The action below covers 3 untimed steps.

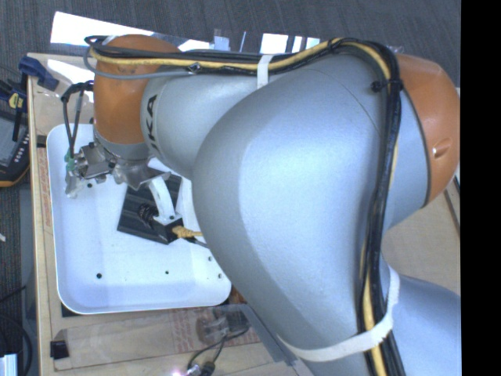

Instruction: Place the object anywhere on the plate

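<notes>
Left of the claw (98, 168), just beside it, ran the rounded rim of the white bin (56, 233). Past that rim lay the pale wooden bench (141, 331) and a yellow-and-black device (11, 159), well apart. We judged the rim the first hazard: with the claw this near the wall, a sideways move could clip it.

The claw sat low over the bin's upper left part, metal and grey under the orange band (117, 108). We could not tell whether it was wide or narrow, nor whether it held anything. A thin black cable (73, 124) looped just above it and could snag.

Below and right of the claw the bin floor was smooth, glossy, flat plastic with a few small dark dots (99, 275). A thing dropped there would likely slide.

Further right, the arm (313, 178), matte grey and bulbous, hid the rest. We could not tell where the object or the plate lay. The likely failure was closing on nothing or releasing off target.
</notes>
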### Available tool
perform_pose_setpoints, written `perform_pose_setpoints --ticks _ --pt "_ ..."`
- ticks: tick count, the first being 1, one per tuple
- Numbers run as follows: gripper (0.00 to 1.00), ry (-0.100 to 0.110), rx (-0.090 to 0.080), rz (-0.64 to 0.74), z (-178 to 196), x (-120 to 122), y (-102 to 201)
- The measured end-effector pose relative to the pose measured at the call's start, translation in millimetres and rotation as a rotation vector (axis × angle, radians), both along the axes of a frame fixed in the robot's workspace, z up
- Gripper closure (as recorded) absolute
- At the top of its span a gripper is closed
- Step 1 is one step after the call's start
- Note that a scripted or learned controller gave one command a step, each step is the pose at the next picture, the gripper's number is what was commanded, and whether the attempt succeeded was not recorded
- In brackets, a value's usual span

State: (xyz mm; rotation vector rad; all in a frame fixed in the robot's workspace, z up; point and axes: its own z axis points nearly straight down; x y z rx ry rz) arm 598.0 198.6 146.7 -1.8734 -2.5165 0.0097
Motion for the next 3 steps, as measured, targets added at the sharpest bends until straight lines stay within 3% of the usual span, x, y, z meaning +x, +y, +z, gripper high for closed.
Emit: perform_pose_setpoints --ticks 1,2,3 --pt "0.0 -0.005 0.0 -0.096 63.8 -12.4 8.7" --pt "0.0 -0.007 0.003 0.044 83.2 26.2 -28.6" --pt "0.0 -0.002 -0.001 -0.052 53.7 -39.3 6.6"
